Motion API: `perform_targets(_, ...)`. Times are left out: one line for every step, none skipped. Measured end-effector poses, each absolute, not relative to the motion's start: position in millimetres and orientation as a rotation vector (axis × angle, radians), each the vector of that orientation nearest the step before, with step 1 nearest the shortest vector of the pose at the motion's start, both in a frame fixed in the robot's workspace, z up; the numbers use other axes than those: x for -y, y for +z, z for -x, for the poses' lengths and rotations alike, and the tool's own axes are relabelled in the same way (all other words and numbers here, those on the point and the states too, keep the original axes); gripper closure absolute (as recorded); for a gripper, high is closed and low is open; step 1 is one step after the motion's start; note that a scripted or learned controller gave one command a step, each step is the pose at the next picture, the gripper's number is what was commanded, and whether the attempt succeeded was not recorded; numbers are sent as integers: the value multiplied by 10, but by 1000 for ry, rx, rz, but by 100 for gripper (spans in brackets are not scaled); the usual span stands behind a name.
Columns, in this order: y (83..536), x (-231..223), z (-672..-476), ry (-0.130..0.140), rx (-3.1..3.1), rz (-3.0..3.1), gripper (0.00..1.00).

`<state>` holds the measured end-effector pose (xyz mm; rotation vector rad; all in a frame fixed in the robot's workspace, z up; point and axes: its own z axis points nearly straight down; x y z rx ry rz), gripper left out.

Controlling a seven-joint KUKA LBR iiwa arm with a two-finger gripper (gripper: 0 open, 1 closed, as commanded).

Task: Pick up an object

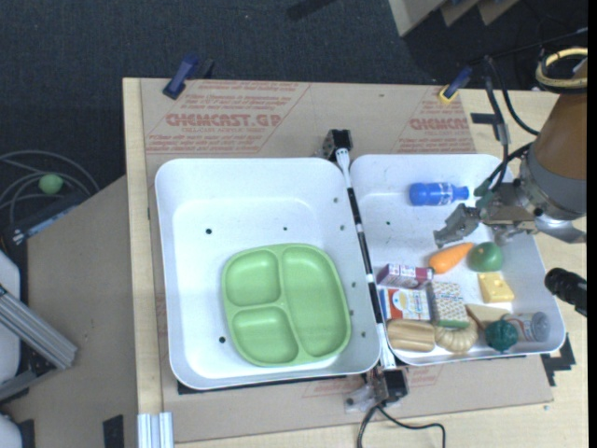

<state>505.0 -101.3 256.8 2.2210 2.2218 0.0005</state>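
My gripper (471, 215) hangs over the right bin (392, 180), at its right side, open with nothing between its fingers. Just below it lie an orange carrot (453, 258) and a green round fruit (485, 256). A blue bottle (437, 193) lies on its side to the gripper's upper left. Further toward the front of the bin are a yellow block (495, 289), a small purple-and-white box (404, 273), a red-and-white carton (410, 303), a bread roll (410, 335), a teal piece (501, 334) and a grey can (534, 326).
The left bin (187, 194) holds a green divided plate (284, 303) at its front. A black divider bar (359, 241) runs between the two bins. The arm's orange band (569, 138) sits at the right edge. Cables lie on the floor at left.
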Motion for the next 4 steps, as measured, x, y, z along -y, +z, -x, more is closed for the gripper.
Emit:
perform_targets(2095, 1547, -5608, 0, -2219, -2222, 0)
perform_targets(1553, 1456, -5792, -2, -2223, -2223, 0)
perform_targets(841, 1498, -5509, -1, -2222, -2223, 0)
perform_targets(945, 1499, -5517, 1, -2219, -2222, 100)
